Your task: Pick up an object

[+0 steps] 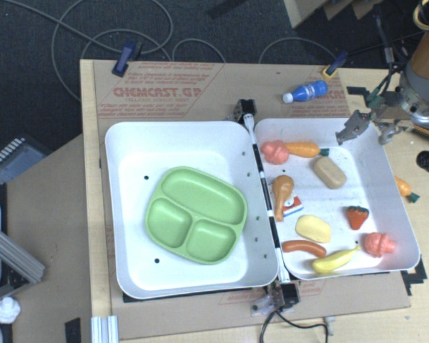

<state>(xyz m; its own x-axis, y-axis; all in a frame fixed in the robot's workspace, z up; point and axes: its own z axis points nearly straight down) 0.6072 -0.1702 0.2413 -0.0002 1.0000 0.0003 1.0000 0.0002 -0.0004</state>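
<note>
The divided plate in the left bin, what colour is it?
Light green, plain, seen clearly in the camera view.

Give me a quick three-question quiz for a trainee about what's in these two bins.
1. True or false: the green divided plate lies in the left bin.
2. Which lies nearest the strawberry? A) blue bottle B) pink toy C) carrot
3. Fill in: the banana lies in the right bin, just beside the red ____.

Key: 1 true; 2 B; 3 sausage.
</note>
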